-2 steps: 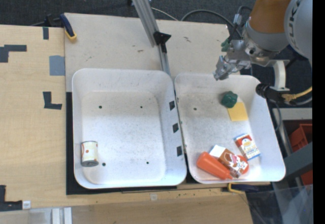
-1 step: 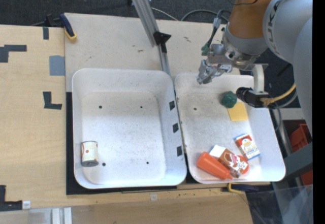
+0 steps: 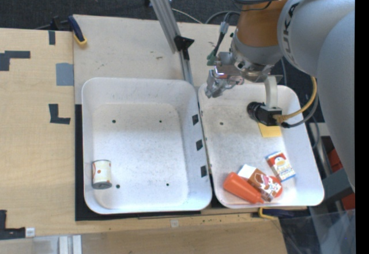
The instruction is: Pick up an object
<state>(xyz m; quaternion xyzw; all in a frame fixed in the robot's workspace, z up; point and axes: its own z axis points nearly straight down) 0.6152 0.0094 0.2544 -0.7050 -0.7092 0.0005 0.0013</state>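
- The tool [image 3: 216,88] hangs over the far left corner of the right bin [image 3: 230,132], at the end of the arm [image 3: 323,34], which comes in from that bin's far right side.
- Whether the tool is released or clenched cannot be told from this view; nothing can be seen in its grasp.
- Five loose things lie in the right bin, all well apart from the tool.
- The tube [image 3: 241,188] is bright orange and stubby. It lies on its side along the bin's near wall, slanting toward the near right.
- The packet [image 3: 266,185] is brown and red with a pale patch. It touches the tube's right end and looks crumpled.
- A slip [image 3: 247,171], white and flat, sits just behind the tube and against the packet.
- The box [image 3: 281,166] is small and flat, white with red print and a blue edge. It lies tilted, just beyond the packet and near the bin's right wall.
- The note [image 3: 269,130] is a plain yellow square, lying flat near the middle of the bin's right side.
- The can [image 3: 101,174] is the one thing outside the right bin. It lies well to the left, in the near left corner of the left bin [image 3: 144,132].
- The can is a short cylinder, pale with a brown-red mark on its side and a dark lower end. Whether it stands or lies is unclear.
- The two bins touch along one edge on the pale wooden counter [image 3: 34,132].
- A grey metal rail [image 3: 161,5] slants across the counter from the far side to the right bin's far left corner, close by the tool.
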